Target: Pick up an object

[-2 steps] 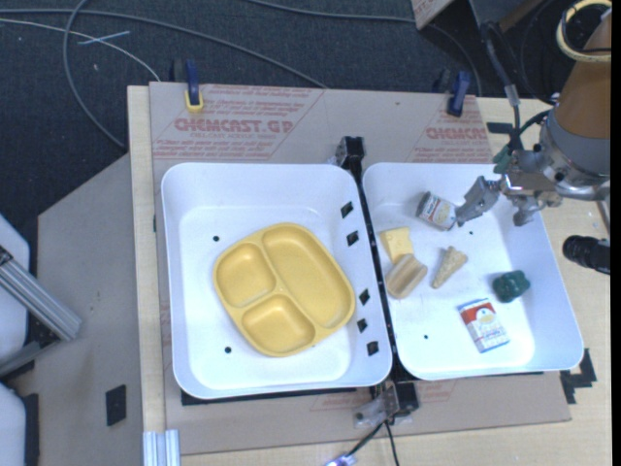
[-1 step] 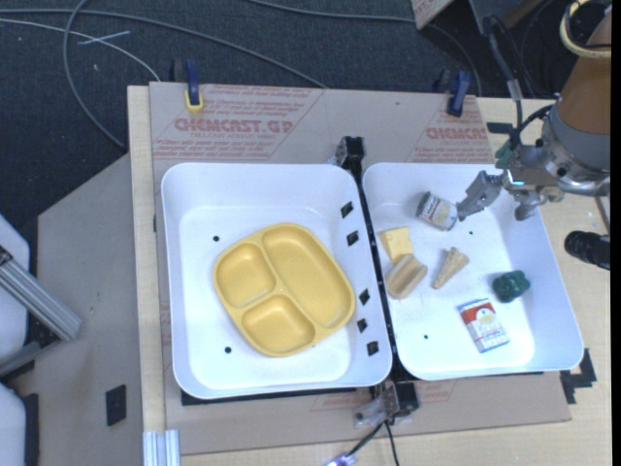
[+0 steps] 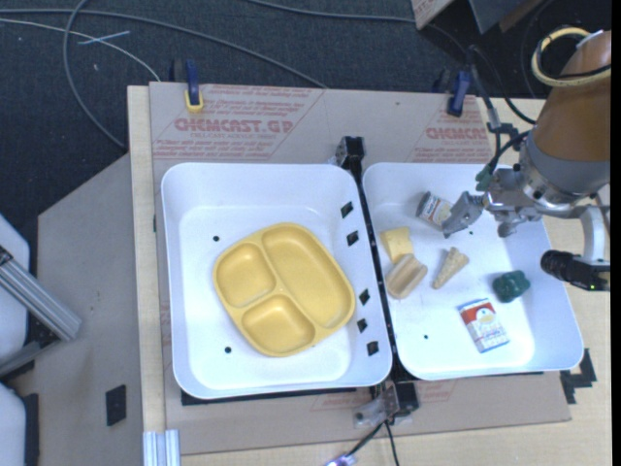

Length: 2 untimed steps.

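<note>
Overhead, then, the scene reads as follows.

Bench: a board with red lettering (image 3: 233, 124), held at its far edge by two blue clamps (image 3: 193, 83), carries two shallow white bins side by side.

Left bin (image 3: 184, 202): holds a yellow divided tray (image 3: 281, 287) with three compartments, lying flat and turned at an angle near the bin's middle.

Right bin (image 3: 543, 352): holds several small things, all lying apart from the tray.

Yellow block (image 3: 395, 243): near the right bin's left wall, just above the bread roll.

Bread roll (image 3: 407, 277): a tan, rounded piece, touching or nearly touching the yellow block's lower edge.

Wedge (image 3: 448, 266): a pale tan, pointed piece just right of the bread roll, apart from it.

Grey piece (image 3: 430, 207): a small grey and white thing near the far part of the right bin, just left of the gripper.

Green lump (image 3: 510, 284): dark green, towards the bin's right side.

Small box (image 3: 482, 324): red, white and blue, lying flat near the bin's front, below the green lump.

Arm: grey with an orange band (image 3: 572, 95), reaching in from the right over the right bin's far corner.

Gripper (image 3: 482, 212): low over the far part of the right bin, between the grey piece and the bin's right wall.

Fingers: one grey finger (image 3: 460, 216) slants down to the left and another sits to its right, set apart with nothing between them.
</note>
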{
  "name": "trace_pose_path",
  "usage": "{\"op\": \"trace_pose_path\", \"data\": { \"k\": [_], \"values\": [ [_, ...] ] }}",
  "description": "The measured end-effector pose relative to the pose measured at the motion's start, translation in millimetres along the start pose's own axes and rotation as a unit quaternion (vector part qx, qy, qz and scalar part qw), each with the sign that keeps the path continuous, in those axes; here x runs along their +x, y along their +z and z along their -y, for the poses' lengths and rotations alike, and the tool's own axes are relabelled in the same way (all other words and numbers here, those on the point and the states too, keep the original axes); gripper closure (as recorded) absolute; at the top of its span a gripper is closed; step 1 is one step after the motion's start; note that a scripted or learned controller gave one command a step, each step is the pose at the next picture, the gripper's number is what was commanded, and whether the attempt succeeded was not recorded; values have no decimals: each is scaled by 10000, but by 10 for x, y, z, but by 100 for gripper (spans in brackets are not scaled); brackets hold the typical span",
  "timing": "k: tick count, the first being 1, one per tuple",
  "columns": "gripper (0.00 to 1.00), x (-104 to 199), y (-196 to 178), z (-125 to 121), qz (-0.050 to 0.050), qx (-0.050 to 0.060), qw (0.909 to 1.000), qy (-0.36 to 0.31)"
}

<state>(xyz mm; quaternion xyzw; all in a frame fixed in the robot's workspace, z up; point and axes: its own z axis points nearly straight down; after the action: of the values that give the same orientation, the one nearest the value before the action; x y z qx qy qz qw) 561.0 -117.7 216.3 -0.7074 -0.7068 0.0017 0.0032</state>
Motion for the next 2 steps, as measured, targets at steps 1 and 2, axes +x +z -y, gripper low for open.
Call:
{"op": "trace_pose_path", "data": {
  "k": [1, 2],
  "values": [
    [0, -23, 617, 65, -3, 10, 10000, -2],
    [0, -100, 1163, 140, -2, 3, 10000, 5]
  ]
}}
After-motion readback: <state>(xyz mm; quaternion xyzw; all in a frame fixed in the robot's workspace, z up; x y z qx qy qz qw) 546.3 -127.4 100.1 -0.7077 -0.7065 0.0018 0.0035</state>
